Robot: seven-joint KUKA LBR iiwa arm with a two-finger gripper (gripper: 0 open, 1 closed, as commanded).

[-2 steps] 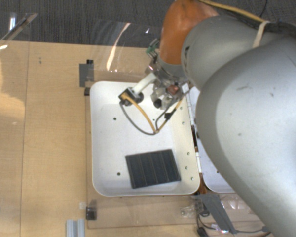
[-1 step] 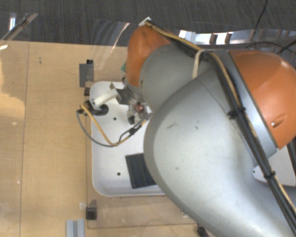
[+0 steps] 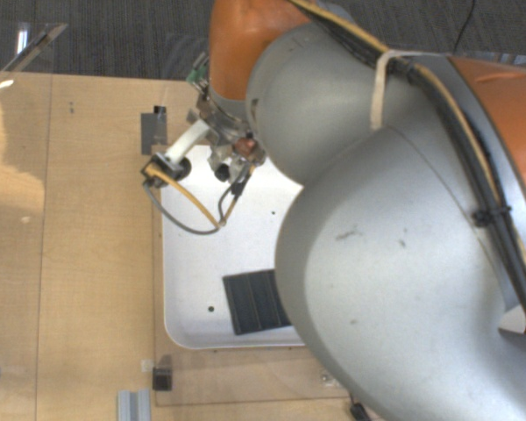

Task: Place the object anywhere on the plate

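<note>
1. The gripper [image 3: 221,152] sits upper centre, tangled among cables; I cannot tell its state.
2. A dark ridged object [image 3: 254,301] lies lower centre on the white bin [image 3: 188,279], partly hidden.
3. The grey arm [image 3: 394,261] blocks the frame's right.

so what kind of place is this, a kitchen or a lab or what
Most likely a robotics lab or test cell: a large grey and orange arm reaches over a shallow white bin on a plywood bench, with cables hanging near the wrist.
</note>
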